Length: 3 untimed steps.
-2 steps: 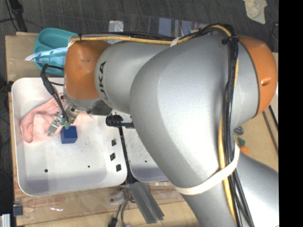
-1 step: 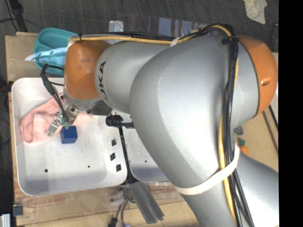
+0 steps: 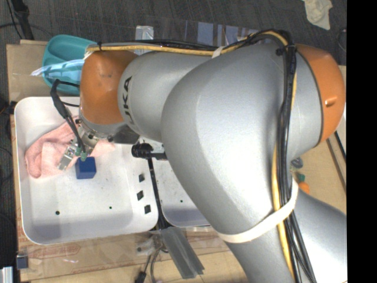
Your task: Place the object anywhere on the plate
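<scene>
A small blue cube (image 3: 86, 167) lies on the floor of the left white bin (image 3: 35, 217). Just left of it, a pink plate (image 3: 42, 153) rests against the bin's left side. My gripper (image 3: 75, 153) hangs over the plate's right edge, directly above and touching or almost touching the cube's top. The grey arm with its orange band (image 3: 103, 90) hides the plate's right part and most of the right bin (image 3: 182, 217).
A teal container (image 3: 62, 55) stands outside the left bin's far corner. Black cables run down the arm to the wrist. The arm's bulk covers the centre and right of the bench. A crumpled white rag (image 3: 315, 7) lies on the floor at top right.
</scene>
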Each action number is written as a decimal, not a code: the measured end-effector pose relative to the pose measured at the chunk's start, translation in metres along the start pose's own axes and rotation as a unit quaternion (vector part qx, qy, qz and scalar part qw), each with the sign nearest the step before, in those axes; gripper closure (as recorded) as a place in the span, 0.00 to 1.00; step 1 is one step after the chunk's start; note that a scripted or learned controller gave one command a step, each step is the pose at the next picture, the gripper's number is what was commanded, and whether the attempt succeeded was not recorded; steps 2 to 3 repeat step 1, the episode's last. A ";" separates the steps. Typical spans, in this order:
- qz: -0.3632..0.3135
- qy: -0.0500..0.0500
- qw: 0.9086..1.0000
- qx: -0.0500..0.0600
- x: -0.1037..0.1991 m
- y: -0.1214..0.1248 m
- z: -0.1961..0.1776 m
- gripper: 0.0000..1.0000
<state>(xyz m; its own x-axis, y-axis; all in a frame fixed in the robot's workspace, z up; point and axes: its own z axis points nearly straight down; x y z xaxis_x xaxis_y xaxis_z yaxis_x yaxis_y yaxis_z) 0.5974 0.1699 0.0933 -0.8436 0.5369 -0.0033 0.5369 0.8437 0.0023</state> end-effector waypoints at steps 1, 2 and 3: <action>0.000 0.000 1.000 0.000 0.000 0.000 0.000 0.00; 0.000 0.000 1.000 0.000 0.000 0.000 0.000 0.00; 0.000 0.000 1.000 0.000 0.000 0.000 0.000 0.00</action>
